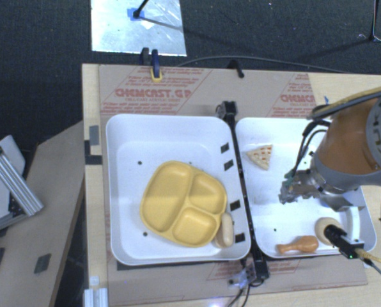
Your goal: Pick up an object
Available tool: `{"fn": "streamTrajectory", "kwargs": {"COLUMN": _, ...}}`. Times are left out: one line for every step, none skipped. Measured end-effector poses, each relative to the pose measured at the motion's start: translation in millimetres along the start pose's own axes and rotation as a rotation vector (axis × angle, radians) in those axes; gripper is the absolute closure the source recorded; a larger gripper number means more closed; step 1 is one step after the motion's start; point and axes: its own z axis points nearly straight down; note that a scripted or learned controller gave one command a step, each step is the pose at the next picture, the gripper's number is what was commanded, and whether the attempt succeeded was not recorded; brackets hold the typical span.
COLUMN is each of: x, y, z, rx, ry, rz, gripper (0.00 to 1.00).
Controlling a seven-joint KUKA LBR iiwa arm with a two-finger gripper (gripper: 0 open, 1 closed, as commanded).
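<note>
Drumstick (pixel 298 244), a toy chicken leg, lies at the near edge of the right bin (pixel 267 190), round end touching a small tan disc-like piece (pixel 326 225) to its right. Pizza-slice wedge (pixel 261 156) sits alone at the far left of that bin, well apart from both. Any of these could be the pick target; task doesn't say which.

Pincer (pixel 291 190) hangs over the bare middle of the right bin, between the wedge and the drumstick, nothing visible in it. Too dark and small to read; cannot tell whether it's wide or narrow. Arm comes in from the right, so that bin is its easy reach.

Left bin (pixel 123 146) carries a yellow divided plate (pixel 183 203), tilted askew, with a pale bread roll (pixel 225 229) just beside its near-right corner against the bin wall.

Both bins sit on protective sheeting over a wooden table (pixel 91 88). Dark carpet beyond, with a shiny metal plate (pixel 138 18) on the far floor.
</note>
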Motion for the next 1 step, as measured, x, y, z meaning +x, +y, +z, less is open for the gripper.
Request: {"fn": "streamTrajectory", "kwargs": {"x": -1.0, "y": -0.9, "z": -43.6, "rx": -0.001, "ry": 0.0, "rz": 0.0, "gripper": 1.0}}
